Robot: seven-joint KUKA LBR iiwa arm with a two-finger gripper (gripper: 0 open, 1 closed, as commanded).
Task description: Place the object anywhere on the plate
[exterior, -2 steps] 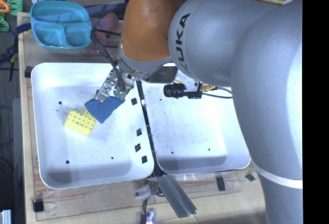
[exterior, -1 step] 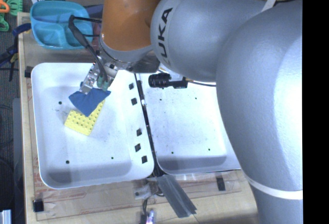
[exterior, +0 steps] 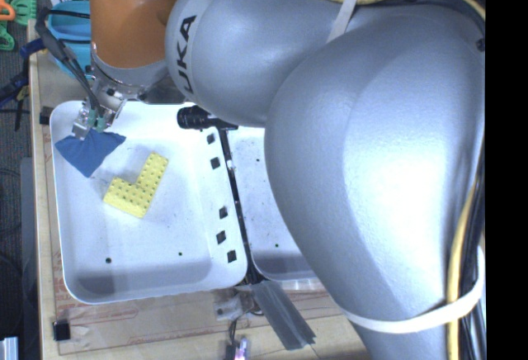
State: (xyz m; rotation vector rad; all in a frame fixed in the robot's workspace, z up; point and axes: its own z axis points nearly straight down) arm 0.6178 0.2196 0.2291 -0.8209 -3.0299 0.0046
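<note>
Where arm reaches into left bin (exterior: pixel 124 284), gripper (exterior: pixel 89 125) sits at blue object (exterior: pixel 89 150); finger state indeterminate. Yellow plate (exterior: pixel 137 184) lies just right of blue object.

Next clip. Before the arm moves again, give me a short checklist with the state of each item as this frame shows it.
1. Tool located, at the left bin's far-left corner: ok.
2. Blue piece right at the tool tip: ok.
3. Blue piece between the fingers: cannot tell.
4. Yellow plate flat in the left bin, uncovered: ok.
5. Blue piece on the yellow plate: not ok, it is beside it.
</note>
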